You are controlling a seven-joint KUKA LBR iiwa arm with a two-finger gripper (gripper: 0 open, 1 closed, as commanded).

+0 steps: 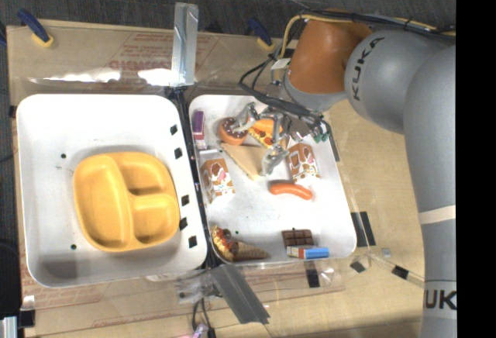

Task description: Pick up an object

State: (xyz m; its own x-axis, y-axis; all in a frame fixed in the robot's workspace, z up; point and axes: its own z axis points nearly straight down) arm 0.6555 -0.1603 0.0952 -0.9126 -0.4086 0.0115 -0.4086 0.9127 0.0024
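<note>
My gripper (262, 138) is low over the back half of the right bin (341, 205), under the orange wrist band. It stands open, one metal finger (249, 117) at the back left and the other (271, 160) towards the front. A toy pizza slice (262, 130) lies between them; I cannot tell if they touch it. A brown doughnut (230, 129) sits just to the left, and a tan wedge (242, 160) lies under the gripper's front side. Beside it are two small printed cartons (218, 177) (304, 162) and a red sausage (291, 190).
Near the right bin's front wall lie an ice-cream cone (236, 251), a chocolate bar (297, 236) and a blue-and-white piece (308, 253). A purple item (198, 125) leans by the divider. The left bin (39, 143) holds a yellow divided plate (124, 198).
</note>
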